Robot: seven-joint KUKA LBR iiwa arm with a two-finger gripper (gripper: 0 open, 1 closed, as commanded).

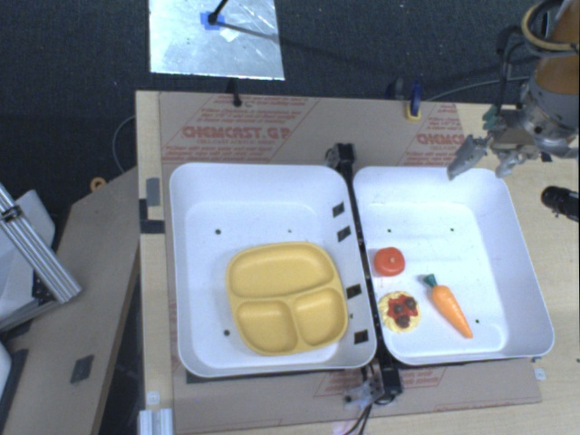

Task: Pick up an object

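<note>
camera view, pincer [485,157] spread open, holding nothing, above right bin's [521,243] far rim

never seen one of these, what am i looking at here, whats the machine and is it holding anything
One camera looks down at a slant on a bench with two shallow white bins. The machine is a robot arm reaching in from the right; its end effector hovers above the right bin's far edge, fingers spread, holding nothing. That bin contains a red tomato slice, a small toy pizza and a toy carrot. The left bin holds a yellow divided plate.
</note>
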